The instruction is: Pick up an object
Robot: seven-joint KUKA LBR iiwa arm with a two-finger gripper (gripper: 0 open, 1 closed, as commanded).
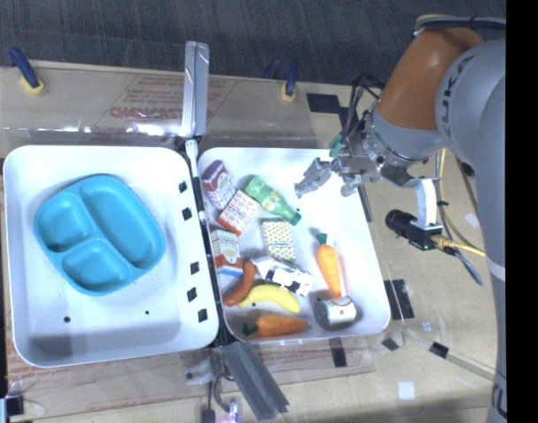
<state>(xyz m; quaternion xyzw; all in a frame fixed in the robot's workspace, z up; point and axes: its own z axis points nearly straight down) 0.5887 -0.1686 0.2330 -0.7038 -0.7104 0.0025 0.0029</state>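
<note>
Blue plastic, a divided plate [100, 233] with three hollows, lies in the left bin [40, 333] on the worktop [93, 95]. The right bin [362, 236] holds a heap of toy food. At its far left stands a small maroon carton [216, 181], with a red-and-white packet [237, 211] just near of it. A green bottle [271, 198] lies tilted beside these, and a patterned packet [278, 239] sits near the middle. Toward the near edge are a red sausage [241, 282], a yellow banana [271, 299] and an orange carrot [278, 326] lying flat. Further right a second carrot [329, 269] points near to far, and a grey can [333, 312] sits at the near right corner.

The grey arm with its orange band [428, 69] reaches in from the right, bent leftward over the bin's far right corner. The gripper [317, 177] hangs above bare white floor, right of the green bottle, its fingers slightly spread and pinching nothing
</note>
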